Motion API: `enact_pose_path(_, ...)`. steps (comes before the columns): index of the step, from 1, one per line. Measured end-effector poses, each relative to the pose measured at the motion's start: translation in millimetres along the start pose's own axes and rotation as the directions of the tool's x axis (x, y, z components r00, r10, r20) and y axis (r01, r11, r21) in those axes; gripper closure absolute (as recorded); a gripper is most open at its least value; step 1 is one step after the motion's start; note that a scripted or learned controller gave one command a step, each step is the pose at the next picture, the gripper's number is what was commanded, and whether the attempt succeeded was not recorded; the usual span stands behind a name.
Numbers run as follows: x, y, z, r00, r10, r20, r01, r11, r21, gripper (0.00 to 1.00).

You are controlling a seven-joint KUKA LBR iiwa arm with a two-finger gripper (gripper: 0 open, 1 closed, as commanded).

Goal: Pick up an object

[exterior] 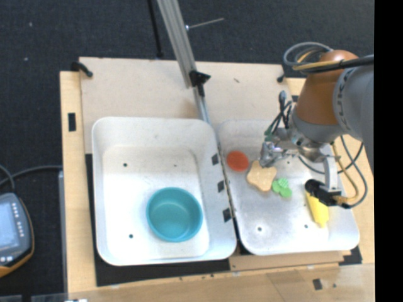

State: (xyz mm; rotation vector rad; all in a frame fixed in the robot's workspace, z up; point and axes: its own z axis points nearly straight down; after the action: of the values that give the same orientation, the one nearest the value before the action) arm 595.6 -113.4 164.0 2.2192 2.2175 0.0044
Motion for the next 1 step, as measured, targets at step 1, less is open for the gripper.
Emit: enact_pose_path(1, 3.2, -5.5, -44.6, 1.0, -0.003, 0.0, 0.003, 1.0, 0.003, 1.0)
